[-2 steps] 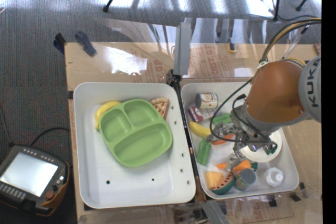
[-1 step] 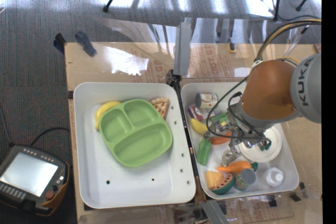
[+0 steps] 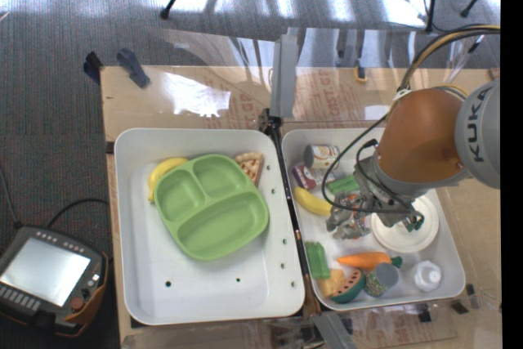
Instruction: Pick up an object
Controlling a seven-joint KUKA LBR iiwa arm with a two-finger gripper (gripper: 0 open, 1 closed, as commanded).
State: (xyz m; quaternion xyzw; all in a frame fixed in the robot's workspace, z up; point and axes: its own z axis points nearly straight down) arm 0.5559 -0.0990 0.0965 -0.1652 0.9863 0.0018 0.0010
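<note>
Far left, off the bench, a handheld pendant [image 3: 45,278] with a lit screen lies on the floor. Left bin [image 3: 139,257]: green divided plate [image 3: 212,205] sits tilted in the upper middle, a yellow banana [image 3: 163,172] pokes out from under its left edge, a pizza slice toy [image 3: 251,167] touches its upper right corner. Right bin [image 3: 454,270]: small can [image 3: 323,154] near the top left, a dark red packet [image 3: 304,176] just below it, a second banana [image 3: 311,201] lying slantwise under that. Bottom row, left to right: green piece [image 3: 317,260], watermelon slice [image 3: 346,286], carrot [image 3: 368,260], grey round piece [image 3: 382,279], small white bottle [image 3: 426,275]. My gripper [image 3: 353,225] is down in the right bin's middle, just right of the second banana and just left of the white plate [image 3: 406,230]. Cannot tell how far my fingers are apart, nor whether anything is between them; cables and wrist clutter that spot.
</note>
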